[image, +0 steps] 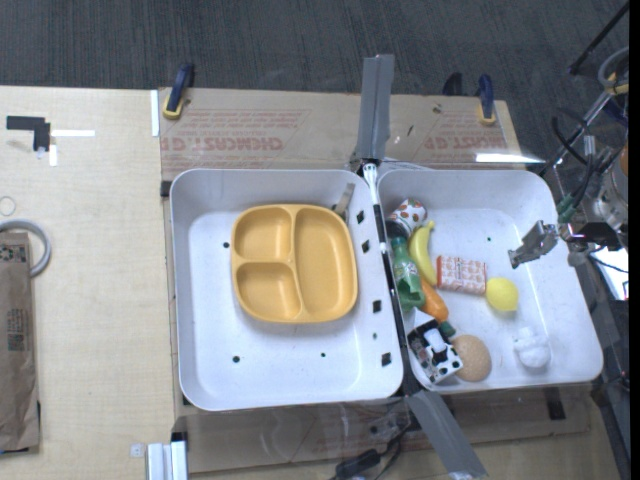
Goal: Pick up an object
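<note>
My gripper [528, 247] hangs over the right side of the right bin [560, 360], reaching in from the right with nothing visibly in it. Just below and left of it lies a yellow lemon [501, 294]. A red-and-white box [461, 273] sits left of the lemon. Along the bin's left wall are a banana [423, 253], a green bottle [405, 272], an orange carrot [434, 304] and a patterned ball [407, 212]. At the front lie a tan bread roll [472, 357], a black-and-white item [432, 349] and a white crumpled piece [531, 349].
The left bin [200, 358] holds a yellow divided plate [295, 263]. A metal divider [377, 228] runs between the bins. Cables and arm hardware [595, 218] crowd the right edge. Brown cardboard [270, 133] lies behind the bins.
</note>
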Robot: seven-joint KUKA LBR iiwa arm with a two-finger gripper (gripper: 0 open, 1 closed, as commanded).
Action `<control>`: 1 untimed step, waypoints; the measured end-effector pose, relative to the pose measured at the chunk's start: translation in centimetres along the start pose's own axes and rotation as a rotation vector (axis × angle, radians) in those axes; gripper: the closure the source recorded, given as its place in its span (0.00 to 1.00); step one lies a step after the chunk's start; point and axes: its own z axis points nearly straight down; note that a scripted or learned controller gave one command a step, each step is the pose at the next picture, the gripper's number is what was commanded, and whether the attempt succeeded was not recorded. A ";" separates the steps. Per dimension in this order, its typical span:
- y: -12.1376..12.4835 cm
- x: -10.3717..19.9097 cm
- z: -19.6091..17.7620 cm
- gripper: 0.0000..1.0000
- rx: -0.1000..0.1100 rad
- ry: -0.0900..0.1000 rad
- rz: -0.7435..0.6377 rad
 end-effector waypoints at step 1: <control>2.9 -0.4 -7.0 0.00 0.000 -0.001 0.212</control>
